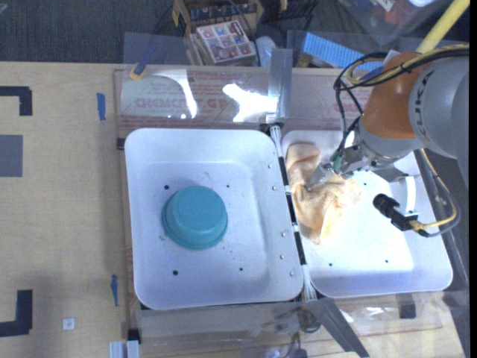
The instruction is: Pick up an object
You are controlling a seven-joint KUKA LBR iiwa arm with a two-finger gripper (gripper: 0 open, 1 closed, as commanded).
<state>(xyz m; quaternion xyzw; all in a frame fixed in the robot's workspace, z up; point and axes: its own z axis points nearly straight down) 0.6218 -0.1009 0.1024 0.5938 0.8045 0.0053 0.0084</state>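
Note:
A crumpled tan and cream cloth [317, 192] lies along the left side of the right bin [387, 263]. My gripper [326, 175] reaches in from the right and is down on the upper middle of the cloth, touching it. A teal upturned bowl [195, 216] rests in the middle of the left bin [149, 162].
A metal divider [287, 200] runs between the two bins. A black cable end with a yellow lead [395, 209] hangs over the right bin, right of the cloth. The grey arm with its orange band [387, 110] covers the right bin's far right corner.

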